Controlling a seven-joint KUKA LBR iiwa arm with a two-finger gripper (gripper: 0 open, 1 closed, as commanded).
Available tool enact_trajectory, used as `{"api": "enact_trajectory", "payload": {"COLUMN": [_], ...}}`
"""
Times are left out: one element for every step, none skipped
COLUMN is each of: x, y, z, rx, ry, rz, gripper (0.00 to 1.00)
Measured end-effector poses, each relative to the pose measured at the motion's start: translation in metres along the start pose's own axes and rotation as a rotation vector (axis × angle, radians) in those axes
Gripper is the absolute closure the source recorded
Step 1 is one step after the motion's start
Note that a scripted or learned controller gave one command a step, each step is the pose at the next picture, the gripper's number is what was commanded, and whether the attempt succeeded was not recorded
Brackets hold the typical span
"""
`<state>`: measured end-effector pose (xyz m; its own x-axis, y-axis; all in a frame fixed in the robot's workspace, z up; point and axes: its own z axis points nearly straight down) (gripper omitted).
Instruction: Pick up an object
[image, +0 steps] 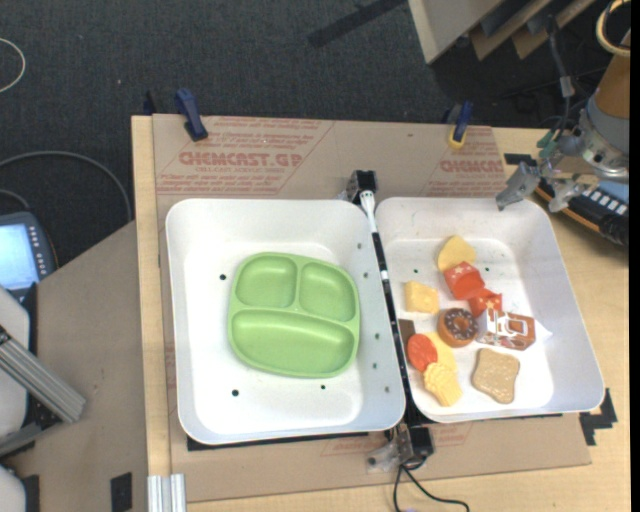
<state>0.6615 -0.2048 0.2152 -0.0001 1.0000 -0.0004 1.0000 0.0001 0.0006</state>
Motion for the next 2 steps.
{"api": "enact_trajectory", "payload": {"x": [0.1,0.093], "y": [-0.061,-0.056], "z": [0.118,0.101], "rx": [0.014,-0.002], "ry": [0.008,0.0], "rz": [-0.006,0.0], "gripper": [0.0,1.0]}}
